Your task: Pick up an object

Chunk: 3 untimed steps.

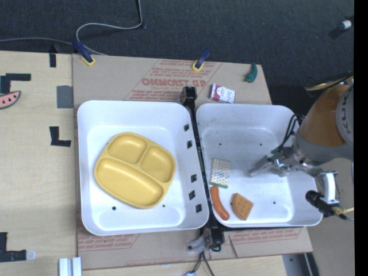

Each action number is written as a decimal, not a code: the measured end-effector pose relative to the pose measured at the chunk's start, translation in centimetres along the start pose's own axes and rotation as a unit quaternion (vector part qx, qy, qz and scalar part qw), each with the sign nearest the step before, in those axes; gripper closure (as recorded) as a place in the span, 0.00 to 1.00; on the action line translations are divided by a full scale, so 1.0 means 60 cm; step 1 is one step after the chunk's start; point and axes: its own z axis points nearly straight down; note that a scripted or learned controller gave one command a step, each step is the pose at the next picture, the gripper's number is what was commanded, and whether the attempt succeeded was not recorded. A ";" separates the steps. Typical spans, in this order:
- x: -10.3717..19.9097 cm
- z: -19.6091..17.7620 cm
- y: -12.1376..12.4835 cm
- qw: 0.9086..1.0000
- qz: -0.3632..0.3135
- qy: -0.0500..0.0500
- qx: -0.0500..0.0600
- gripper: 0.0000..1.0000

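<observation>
The right bin (pixel 247 122) holds three small things near its front left. An orange sausage (pixel 219 203) lies along the left wall, with a tan, toast-like piece (pixel 242 206) just to its right. A pale patterned square (pixel 220 172) sits behind them. My gripper (pixel 257 169) is low over the middle of this bin and points left. It is a short way to the right of the patterned square and behind the toast-like piece, apart from both. Nothing shows in its grasp. The grey arm with its orange band (pixel 323 125) comes in over the bin's right wall.
The left bin (pixel 92 117) holds a yellow divided plate (pixel 134 169). A black divider (pixel 192 154) runs between the bins. Behind them on the cardboard lie a small red-and-white packet (pixel 221 94), a green item (pixel 251 72) and two yellow clips (pixel 200 62).
</observation>
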 end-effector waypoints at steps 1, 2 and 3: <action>-0.002 -0.017 0.002 1.000 0.000 -0.002 -0.002 1.00; -0.002 -0.017 0.001 1.000 0.000 -0.002 -0.002 0.00; 0.000 -0.032 0.002 1.000 0.000 -0.001 -0.002 1.00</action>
